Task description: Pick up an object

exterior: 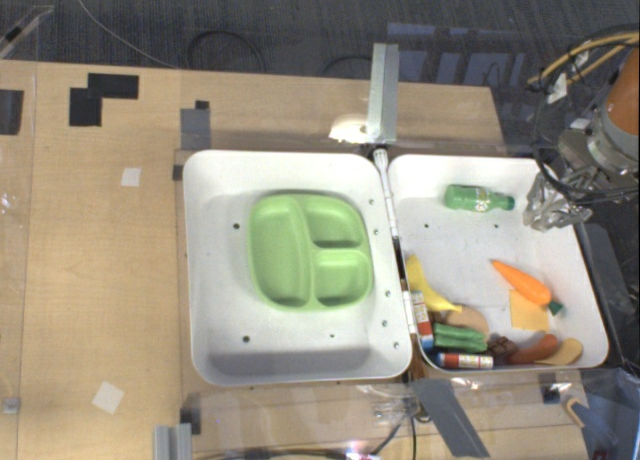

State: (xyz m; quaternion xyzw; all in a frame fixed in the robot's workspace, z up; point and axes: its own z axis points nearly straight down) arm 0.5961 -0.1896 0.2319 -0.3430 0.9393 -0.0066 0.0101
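Observation:
The right bin holds several toy foods. A green bottle lies on its side near the far wall. An orange carrot rests toward the right wall, with a yellow cheese slice just in front of it. A yellow banana, a green piece, a red marker and a brown sausage crowd the near edge. My gripper hangs over the bin's far right corner, right of the bottle, open with nothing between its fingers.
The left bin holds a green divided plate. A metal post stands behind the divider between the bins. Cables trail off the arm at the upper right.

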